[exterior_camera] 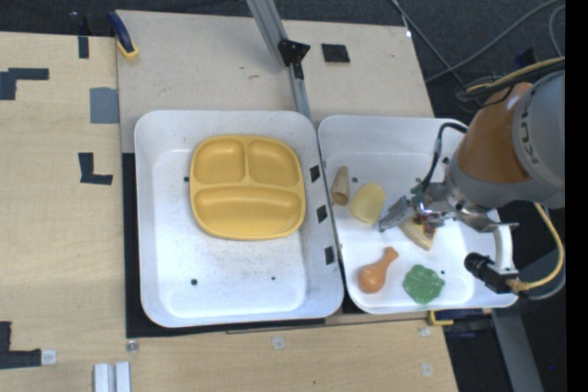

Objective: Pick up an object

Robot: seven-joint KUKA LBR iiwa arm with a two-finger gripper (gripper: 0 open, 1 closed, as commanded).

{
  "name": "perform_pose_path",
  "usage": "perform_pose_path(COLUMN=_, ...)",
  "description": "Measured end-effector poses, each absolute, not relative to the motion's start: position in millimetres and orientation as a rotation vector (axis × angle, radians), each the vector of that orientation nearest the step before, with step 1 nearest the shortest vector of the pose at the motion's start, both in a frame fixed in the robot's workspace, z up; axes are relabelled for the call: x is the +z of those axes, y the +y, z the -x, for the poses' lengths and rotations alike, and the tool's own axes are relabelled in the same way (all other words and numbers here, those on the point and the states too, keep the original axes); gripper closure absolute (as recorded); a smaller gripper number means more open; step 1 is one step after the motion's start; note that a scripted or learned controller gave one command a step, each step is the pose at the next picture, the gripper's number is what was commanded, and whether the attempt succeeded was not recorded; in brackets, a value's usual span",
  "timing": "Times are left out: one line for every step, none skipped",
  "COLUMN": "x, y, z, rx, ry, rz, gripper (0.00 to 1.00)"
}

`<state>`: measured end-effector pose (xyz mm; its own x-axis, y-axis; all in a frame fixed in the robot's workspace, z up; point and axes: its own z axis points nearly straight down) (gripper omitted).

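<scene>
Pincer [412, 214]: low in the right bin [386, 128], at the frame's right; whether spread or pressed together cannot be told.
Tan wedge-shaped piece [421, 235]: just beside the pincer tip, lower right of it; contact unclear.
Pale yellow block [367, 202]: just left of the pincer, on the bin floor.
Small beige cylinder [341, 184]: left of the block, near the bin's left wall.
Orange drumstick [377, 271]: below the pincer, lying flat.
Green lumpy item [424, 284]: right of the drumstick, near the lower rim.
Arm [501, 147]: grey with orange band, entering from the right edge.
Left bin [165, 225]: holds a yellow divided plate [247, 186], upper centre.
Table [55, 197]: light wood, carrying both bins.
</scene>
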<state>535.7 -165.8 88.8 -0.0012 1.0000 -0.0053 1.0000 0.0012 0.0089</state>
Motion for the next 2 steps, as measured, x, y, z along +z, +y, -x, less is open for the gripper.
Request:
perform_pose_path(x=101.8, y=-167.1, z=-537.6, rx=0.007, ry=2.211, rz=-2.207, gripper=1.0)
perform_pose_path(x=156.1, y=-159.2, z=-546.1, rx=0.003, ry=2.223, rz=-2.216, gripper=1.0)
